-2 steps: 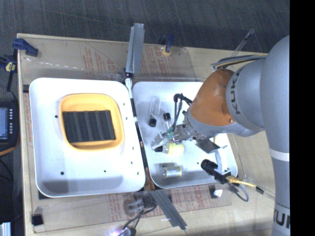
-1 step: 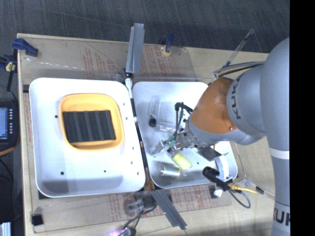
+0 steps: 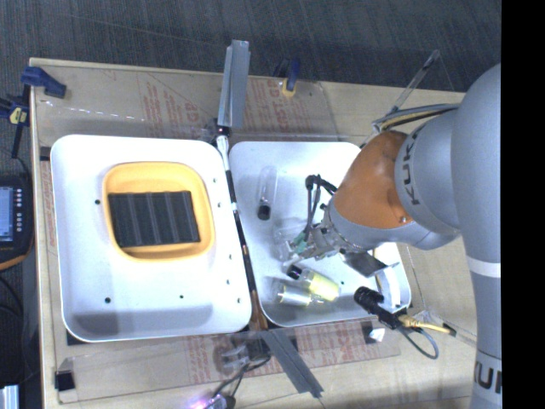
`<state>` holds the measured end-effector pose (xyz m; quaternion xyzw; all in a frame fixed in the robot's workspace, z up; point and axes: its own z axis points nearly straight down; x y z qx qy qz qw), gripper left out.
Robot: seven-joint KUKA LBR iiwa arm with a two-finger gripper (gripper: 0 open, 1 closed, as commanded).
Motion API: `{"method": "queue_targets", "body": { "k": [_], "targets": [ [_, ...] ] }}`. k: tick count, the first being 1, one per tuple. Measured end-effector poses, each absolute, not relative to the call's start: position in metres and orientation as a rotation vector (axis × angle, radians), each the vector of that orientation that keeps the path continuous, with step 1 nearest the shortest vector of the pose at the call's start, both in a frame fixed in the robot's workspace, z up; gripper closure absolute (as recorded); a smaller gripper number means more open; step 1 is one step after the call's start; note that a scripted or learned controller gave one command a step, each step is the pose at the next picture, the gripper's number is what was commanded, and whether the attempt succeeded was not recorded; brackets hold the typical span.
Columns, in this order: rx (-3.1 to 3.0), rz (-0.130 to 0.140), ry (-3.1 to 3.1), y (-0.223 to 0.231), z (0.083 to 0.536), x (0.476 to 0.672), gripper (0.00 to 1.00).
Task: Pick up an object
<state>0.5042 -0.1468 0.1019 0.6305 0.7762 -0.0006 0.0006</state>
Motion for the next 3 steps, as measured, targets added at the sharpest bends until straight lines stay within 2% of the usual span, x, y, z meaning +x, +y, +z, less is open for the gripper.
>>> {"method": "queue_targets", "body": {
  "k": [1,2,3],
  "targets": [
    [1.98,-0.002,2.437,-0.147,0.102,0.504,0.0],
    [2.015,-0.001,2.413,-0.211,0.091,0.515,0.0],
    [1.954,0.0,2.461,-0.195,0.092,0.595,0.0]
  ]
}}
